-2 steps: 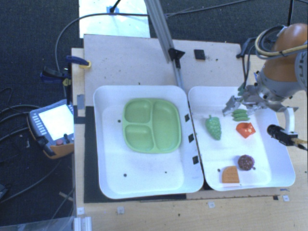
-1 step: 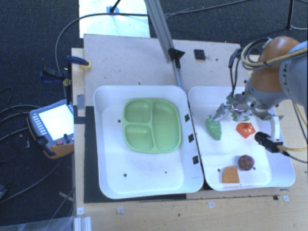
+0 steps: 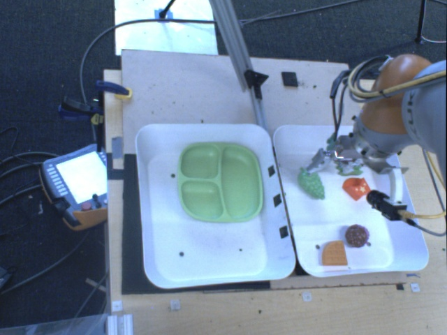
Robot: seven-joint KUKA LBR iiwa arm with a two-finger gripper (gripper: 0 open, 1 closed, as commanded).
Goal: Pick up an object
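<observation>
Nearest to you, along the front of the right bin (image 3: pixel 412 257), an orange wedge-shaped piece (image 3: pixel 334 254) is lying flat, with a dark round berry-like piece (image 3: pixel 357 235) sitting just behind it and to its right. Farther in, a red piece (image 3: pixel 355 188) is resting near the bin's middle, while a green leafy toy (image 3: pixel 311 184) is lying to its left, close to the wall shared with the left bin (image 3: pixel 157 257). In that left bin, a pale green divided plate (image 3: pixel 221 181) is sitting toward the back, its three compartments facing up.

Your gripper (image 3: pixel 334 159) is hanging over the back half of the right bin — just behind the green leafy toy, and apparently not touching it. Whether the fingers are spread or closed you cannot tell from this angle, and nothing is showing between them. The grey arm (image 3: pixel 422 114) is reaching in from the right with its orange band (image 3: pixel 394 93) above the wrist, and cables are trailing over the bin's right rim onto the table (image 3: pixel 195 82) — its bare board is stretching away behind both bins.
</observation>
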